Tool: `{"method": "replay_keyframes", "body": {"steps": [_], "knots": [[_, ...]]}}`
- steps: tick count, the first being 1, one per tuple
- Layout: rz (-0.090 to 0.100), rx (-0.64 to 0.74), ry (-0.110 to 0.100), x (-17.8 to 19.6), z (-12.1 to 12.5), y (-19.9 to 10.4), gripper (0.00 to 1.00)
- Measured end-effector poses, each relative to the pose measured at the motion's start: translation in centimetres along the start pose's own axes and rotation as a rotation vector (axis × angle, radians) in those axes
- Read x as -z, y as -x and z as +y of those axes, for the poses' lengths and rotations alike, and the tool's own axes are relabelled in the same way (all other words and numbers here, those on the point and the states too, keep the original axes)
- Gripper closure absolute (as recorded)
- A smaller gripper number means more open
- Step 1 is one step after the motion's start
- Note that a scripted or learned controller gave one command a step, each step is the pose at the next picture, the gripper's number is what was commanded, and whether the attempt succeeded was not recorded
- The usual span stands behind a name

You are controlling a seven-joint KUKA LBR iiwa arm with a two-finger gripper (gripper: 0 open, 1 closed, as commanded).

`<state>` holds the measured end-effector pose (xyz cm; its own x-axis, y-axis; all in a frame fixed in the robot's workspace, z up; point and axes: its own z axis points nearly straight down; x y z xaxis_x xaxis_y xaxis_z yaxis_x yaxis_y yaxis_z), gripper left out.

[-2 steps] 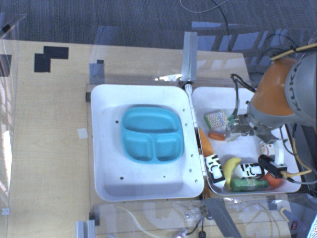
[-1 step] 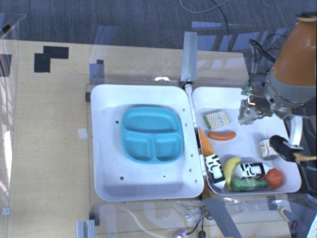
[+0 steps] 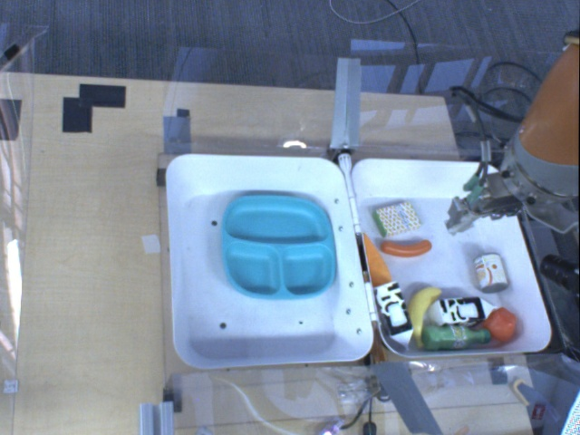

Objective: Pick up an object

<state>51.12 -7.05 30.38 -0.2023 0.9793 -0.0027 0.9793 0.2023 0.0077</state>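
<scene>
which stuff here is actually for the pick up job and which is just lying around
For the job:
- claw, over the right bin
- candidates in that bin: hot dog, patterned packet, small can, banana, carrot, green bottle, tomato

Lying about:
- blue divided plate in the left bin
- cable on the floor
- black tape marks on the bench

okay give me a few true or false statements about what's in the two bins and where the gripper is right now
1. The blue divided tray lies in the left bin. True.
2. The hot dog sits in the left bin. False: it lies in the right bin.
3. The gripper is over the right bin. True.
4. The banana lies on the blue tray. False: it is in the right bin, beside the green bottle.
</scene>
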Motion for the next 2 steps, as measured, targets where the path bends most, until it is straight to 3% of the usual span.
{"method": "replay_keyframes", "body": {"steps": [1, 2], "knots": [[-0.001, 0.206, 0.003, 6.0, -1.7, -2.7, 1.00], [0.002, -0.094, -0.003, 6.2, 7.9, -12.4, 1.00]]}}
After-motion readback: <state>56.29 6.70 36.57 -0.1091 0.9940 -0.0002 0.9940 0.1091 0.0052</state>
